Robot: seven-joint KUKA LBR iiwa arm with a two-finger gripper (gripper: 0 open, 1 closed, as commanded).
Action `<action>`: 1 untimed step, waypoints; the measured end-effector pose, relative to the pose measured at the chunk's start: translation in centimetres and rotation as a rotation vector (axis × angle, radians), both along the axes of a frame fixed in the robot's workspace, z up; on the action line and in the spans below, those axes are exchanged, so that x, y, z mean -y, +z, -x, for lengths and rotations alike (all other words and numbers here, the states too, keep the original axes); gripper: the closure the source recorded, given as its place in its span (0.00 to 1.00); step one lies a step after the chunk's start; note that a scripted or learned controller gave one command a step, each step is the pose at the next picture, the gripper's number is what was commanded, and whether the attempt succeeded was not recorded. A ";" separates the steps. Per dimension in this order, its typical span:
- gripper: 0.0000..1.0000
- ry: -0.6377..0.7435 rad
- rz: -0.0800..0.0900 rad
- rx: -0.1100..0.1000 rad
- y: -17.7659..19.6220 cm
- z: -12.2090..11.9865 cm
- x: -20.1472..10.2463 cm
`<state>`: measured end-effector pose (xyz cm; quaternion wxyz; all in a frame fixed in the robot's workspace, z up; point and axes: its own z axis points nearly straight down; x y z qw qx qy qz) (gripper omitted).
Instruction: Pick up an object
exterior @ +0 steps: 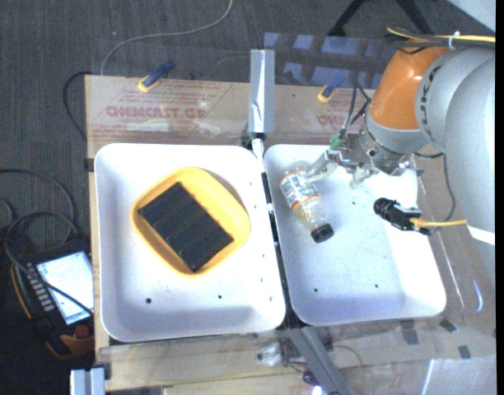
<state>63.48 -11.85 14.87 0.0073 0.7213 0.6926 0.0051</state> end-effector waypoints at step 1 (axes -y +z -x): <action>0.00 0.039 0.006 0.023 -1.2 0.0 -0.3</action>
